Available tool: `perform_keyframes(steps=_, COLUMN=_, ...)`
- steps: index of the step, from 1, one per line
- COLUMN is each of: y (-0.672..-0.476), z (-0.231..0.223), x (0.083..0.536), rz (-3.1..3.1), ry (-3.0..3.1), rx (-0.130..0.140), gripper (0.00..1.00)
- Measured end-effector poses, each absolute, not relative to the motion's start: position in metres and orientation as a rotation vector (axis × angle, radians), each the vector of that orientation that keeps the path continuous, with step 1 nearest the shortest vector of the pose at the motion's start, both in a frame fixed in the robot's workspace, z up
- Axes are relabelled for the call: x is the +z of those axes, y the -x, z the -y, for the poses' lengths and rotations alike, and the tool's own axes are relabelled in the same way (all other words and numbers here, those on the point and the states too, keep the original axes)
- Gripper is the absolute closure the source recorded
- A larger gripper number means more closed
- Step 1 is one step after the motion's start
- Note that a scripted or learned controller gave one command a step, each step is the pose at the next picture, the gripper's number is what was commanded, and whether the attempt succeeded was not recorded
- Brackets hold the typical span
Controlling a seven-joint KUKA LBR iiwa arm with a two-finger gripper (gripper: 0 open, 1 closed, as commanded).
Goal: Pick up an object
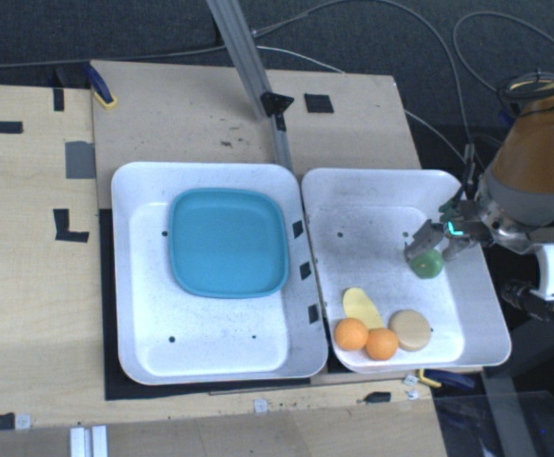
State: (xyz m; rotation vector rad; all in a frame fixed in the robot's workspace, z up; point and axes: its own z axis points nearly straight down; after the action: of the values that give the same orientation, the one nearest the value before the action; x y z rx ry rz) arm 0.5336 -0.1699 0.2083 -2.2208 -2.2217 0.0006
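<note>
My gripper reaches in from the right over the right bin, near its right wall. A small round green object sits between the fingertips, and the fingers are shut on its upper part. In the same bin's front lie a yellow banana-like piece, two orange balls and a beige round object, all left of and nearer than the gripper. A blue square plate lies in the left bin.
The arm's orange-banded wrist hangs over the right bin's right edge. A grey metal pole slants down to the bins' back edge. Cables run behind the bench.
</note>
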Motion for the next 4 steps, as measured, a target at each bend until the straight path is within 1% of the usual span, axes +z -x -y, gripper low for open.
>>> perform_keyframes(steps=1, y=-0.534, z=0.17, x=0.208, rz=2.222, ry=2.221, rx=0.001, gripper=0.0)
perform_keyframes(steps=2, y=-0.529, z=0.166, x=0.165, rz=2.22, ry=2.218, rx=0.004, gripper=0.0)
perform_keyframes(steps=3, y=-0.527, z=0.164, x=0.109, rz=2.219, ry=2.218, rx=0.005, gripper=0.0)
perform_keyframes(steps=4, y=-0.527, z=0.164, x=0.089, rz=2.223, ry=2.222, rx=0.0, gripper=0.0)
